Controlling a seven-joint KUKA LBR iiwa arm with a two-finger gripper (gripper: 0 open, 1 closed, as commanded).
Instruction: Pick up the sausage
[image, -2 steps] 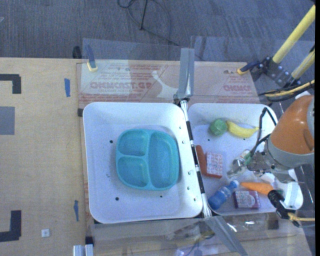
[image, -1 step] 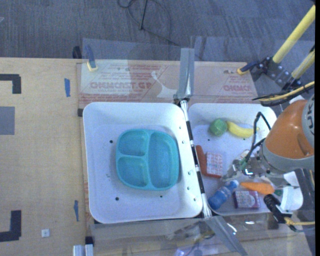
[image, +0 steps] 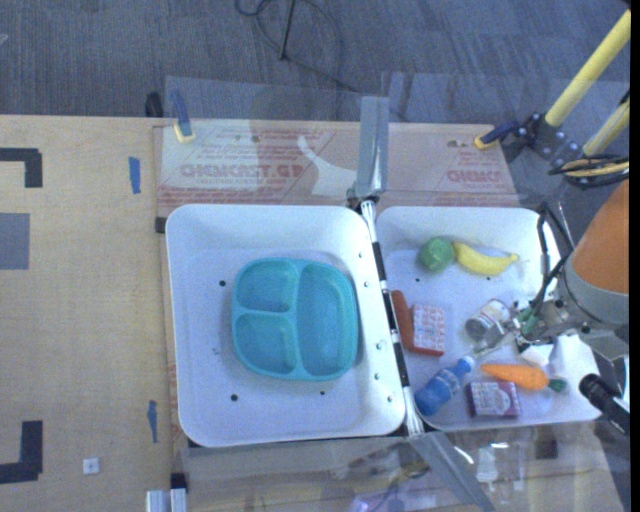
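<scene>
Two white bins sit side by side. Which one holds the sausage? (Reader)

Right bin (image: 470, 222). The sausage (image: 399, 312) is the reddish-brown stick lying lengthwise along that bin's left wall, just beside a small patterned box (image: 428, 328). The left bin (image: 190, 300) carries a teal divided plate (image: 296, 318). (Legend)

Where is the gripper in relation to it? (Reader)

The gripper (image: 522, 326) is low over the right half of the same bin, near a metal can (image: 487, 322) and just above a carrot (image: 515, 376). It is well apart from the sausage, with the patterned box and the can between them. The arm (image: 608, 250) enters from the right edge. (Legend)

Is the gripper spread or closed, and does it hold anything? (Reader)

That cannot be told: its tip is small and blurred among cables and clutter. Nothing can be seen held in it, and the sausage rests on the bin floor. (Legend)

How far along is the task, then? (Reader)

Judged from this layout, none of it is done yet. What is left is a move across to the bin's left wall, a descent, a grasp and a lift. The wall on one side and the box on the other leave little room, so lining up with the narrow width of the sausage looks like the demanding part. A banana (image: 485, 260), a green fruit (image: 436, 253), a blue bottle (image: 440, 385) and a purple box (image: 492, 400) lie clear of that route. (Legend)
</scene>
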